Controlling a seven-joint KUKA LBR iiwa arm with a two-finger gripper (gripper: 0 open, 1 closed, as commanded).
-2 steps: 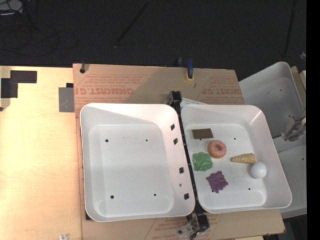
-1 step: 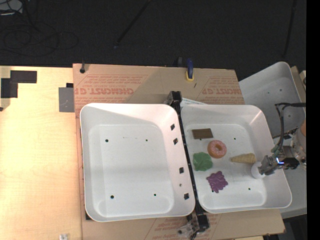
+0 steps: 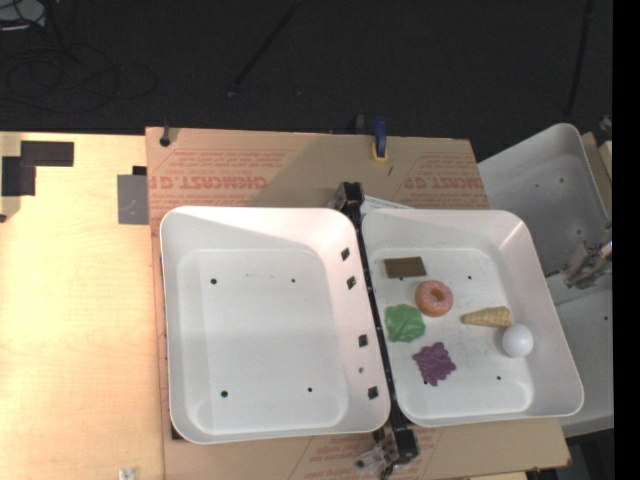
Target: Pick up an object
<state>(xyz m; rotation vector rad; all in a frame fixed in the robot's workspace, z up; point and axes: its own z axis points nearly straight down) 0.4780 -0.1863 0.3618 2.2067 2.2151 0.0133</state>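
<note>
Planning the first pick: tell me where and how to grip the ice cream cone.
Grip the ice cream cone across its wide end, coming straight down. It lies flat, tip pointing toward the donut; the white ball sits close below-right, so close the fingers across the cone's width.

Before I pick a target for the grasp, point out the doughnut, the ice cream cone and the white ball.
doughnut [image 3: 434,298], camera view, on its pink iced ring
ice cream cone [image 3: 488,317], camera view, on the middle of its tan cone
white ball [image 3: 517,342], camera view, on its top face
</note>
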